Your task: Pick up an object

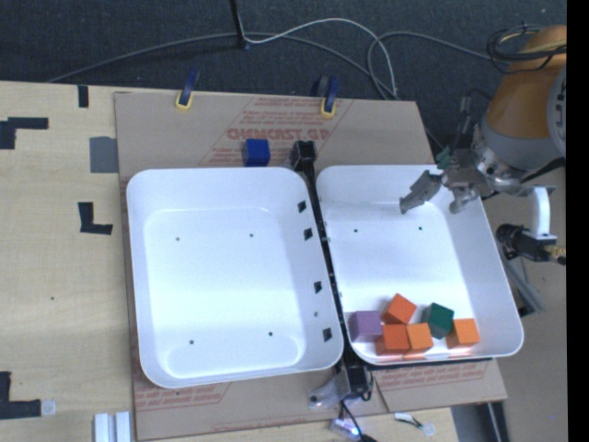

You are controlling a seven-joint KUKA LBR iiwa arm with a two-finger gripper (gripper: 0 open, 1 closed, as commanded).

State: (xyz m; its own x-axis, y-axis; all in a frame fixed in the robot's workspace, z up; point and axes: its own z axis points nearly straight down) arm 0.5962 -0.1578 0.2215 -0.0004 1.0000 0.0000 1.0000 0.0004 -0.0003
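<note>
Reaching in from the right, the arm (525, 109) holds its gripper (440, 194) over the far part of the right bin (479, 247), fingers spread apart with nothing between them. Blocks lie clustered at the bin's near edge, well apart from the gripper: orange block (400, 308), green block (441, 319), purple block (367, 324). A blue block (257, 151) sits outside, beyond the left bin (147, 247).
</note>
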